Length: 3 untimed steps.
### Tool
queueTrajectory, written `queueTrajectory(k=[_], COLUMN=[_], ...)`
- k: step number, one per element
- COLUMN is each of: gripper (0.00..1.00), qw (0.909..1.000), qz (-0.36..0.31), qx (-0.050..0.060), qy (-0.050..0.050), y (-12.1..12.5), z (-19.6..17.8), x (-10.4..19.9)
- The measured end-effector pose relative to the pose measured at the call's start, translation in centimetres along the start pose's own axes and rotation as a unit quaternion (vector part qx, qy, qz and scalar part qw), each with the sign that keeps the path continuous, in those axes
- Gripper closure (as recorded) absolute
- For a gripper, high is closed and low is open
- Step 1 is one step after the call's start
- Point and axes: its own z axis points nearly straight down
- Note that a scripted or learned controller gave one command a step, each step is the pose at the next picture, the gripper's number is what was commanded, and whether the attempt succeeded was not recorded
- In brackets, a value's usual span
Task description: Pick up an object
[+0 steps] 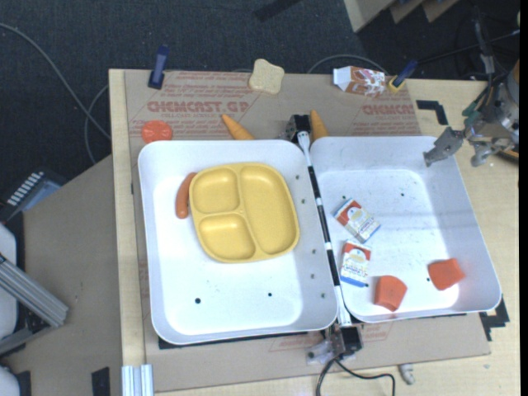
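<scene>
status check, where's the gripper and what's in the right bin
Gripper over right bin's far right corner, nothing held. Two cartons, two orange blocks in near half. Nothing in the way.

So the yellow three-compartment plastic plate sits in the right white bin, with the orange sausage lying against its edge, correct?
Not quite. The camera view shows the yellow three-compartment plastic plate in the left white bin, not the right one. The rest holds: the orange sausage lies against the plate's edge, on its left side.
</scene>
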Motion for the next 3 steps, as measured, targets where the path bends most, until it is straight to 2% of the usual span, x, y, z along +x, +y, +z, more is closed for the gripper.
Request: queueTrajectory(k=[1, 2, 3], gripper=[0.00, 0.00, 0.00], qw=[1.0000, 1.0000, 1.0000], qz=[0.001, 0.000, 0.000], qx=[0.003, -0.001, 0.001], qy=[0.001, 0.000, 0.001], y=[-9.7, -3.3, -8.0], z=[13.5, 6.5, 7.3], x=[0.4, -0.7, 5.8])
